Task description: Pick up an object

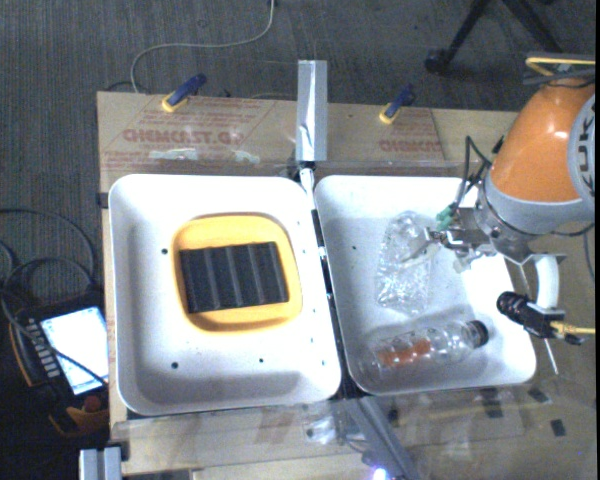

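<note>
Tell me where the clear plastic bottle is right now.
In the camera view, the clear plastic bottle lies on its side along the near edge of the right bin, just below the crumpled clear plastic.

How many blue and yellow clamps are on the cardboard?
2. One clamp sits at the far left of the cardboard, the other clamp at the far right. The arm may hide more.

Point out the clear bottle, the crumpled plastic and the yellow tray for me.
clear bottle (425, 346), camera view, mid-body.
crumpled plastic (405, 263), camera view, centre of the wad.
yellow tray (237, 231), camera view, top rim.
</note>
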Robot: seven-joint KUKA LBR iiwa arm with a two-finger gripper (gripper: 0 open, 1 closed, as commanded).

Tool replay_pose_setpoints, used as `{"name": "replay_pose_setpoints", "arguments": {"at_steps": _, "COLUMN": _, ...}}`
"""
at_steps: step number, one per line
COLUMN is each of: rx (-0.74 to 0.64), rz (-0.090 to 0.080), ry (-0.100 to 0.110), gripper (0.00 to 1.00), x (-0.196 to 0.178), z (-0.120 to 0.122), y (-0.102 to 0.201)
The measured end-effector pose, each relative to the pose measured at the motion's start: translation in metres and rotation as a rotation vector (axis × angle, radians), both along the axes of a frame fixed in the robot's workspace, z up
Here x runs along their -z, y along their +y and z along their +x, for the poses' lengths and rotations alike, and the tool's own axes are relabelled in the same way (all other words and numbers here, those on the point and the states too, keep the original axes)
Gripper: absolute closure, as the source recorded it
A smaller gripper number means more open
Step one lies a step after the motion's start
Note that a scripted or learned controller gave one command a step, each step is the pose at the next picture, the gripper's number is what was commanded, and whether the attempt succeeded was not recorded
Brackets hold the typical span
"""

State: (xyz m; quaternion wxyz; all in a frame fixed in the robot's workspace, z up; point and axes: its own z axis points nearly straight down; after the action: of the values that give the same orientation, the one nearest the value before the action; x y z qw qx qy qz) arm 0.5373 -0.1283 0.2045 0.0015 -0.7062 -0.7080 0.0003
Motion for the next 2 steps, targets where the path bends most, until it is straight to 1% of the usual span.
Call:
{"name": "replay_pose_setpoints", "arguments": {"at_steps": 1, "rx": -0.023, "rz": -0.003, "ry": 0.000, "gripper": 0.00, "x": 0.049, "z": 0.058, "y": -0.002}}
{"name": "replay_pose_setpoints", "arguments": {"at_steps": 2, "rx": -0.106, "rz": -0.005, "ry": -0.017, "gripper": 0.00, "x": 0.113, "z": 0.026, "y": -0.011}}
